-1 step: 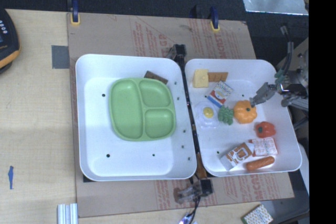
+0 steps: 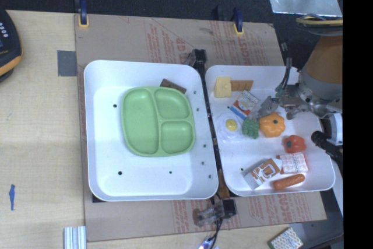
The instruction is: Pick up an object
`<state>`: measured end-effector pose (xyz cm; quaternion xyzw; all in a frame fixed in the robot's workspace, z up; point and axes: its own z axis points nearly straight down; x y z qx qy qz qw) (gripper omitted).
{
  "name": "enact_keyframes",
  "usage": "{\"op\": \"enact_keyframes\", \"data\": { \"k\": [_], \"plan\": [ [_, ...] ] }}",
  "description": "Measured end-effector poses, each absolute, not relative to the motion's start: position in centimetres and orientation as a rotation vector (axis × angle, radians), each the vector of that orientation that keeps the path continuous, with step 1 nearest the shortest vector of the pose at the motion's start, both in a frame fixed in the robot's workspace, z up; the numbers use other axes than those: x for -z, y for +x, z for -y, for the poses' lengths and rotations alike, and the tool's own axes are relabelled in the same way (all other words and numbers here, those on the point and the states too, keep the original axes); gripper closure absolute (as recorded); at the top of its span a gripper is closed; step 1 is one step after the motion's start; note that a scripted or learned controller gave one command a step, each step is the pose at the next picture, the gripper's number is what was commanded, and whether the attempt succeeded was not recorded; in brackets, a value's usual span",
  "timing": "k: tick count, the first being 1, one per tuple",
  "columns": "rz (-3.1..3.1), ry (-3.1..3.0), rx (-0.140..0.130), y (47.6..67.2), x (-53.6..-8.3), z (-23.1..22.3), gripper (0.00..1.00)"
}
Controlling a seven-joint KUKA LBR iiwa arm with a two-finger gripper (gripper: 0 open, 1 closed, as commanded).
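Sausage (image 2: 288,182): lies at the near edge of the right bin (image 2: 326,183), just below the small cartons.
Cartons: an orange-and-white one (image 2: 264,172) and a red-and-white one (image 2: 293,162) sit side by side, touching or nearly so, in the near part of the right bin.
Tomato (image 2: 294,143): red, near the right wall, just above the red-and-white carton.
Orange pepper (image 2: 272,125): mid-bin, just beside a green broccoli piece (image 2: 250,127) on its left.
Fried egg (image 2: 230,125): flat, left of the broccoli.
Cheese block (image 2: 222,87): far left corner of the right bin, with a brown cracker (image 2: 242,85) beside it.
Gripper (image 2: 269,105): reaches in from the right, low over the right bin, tips just above the orange pepper; whether the jaws are spread or pressed together cannot be told.
Left bin (image 2: 96,125): holds a green divided plate (image 2: 157,121), upright, three compartments; a dark brown piece (image 2: 173,86) peeks from behind its far edge.
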<state>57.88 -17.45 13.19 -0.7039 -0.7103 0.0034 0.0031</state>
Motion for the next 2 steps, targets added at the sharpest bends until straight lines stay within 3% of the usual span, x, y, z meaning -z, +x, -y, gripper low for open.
{"op": "enact_keyframes", "data": {
  "k": [1,2],
  "plan": [
    [2.235,-2.21,0.001,60.0,-9.2,10.0,0.0],
    [2.231,-2.213,-0.001,65.9,-9.3,12.4,0.0]
  ]
}}
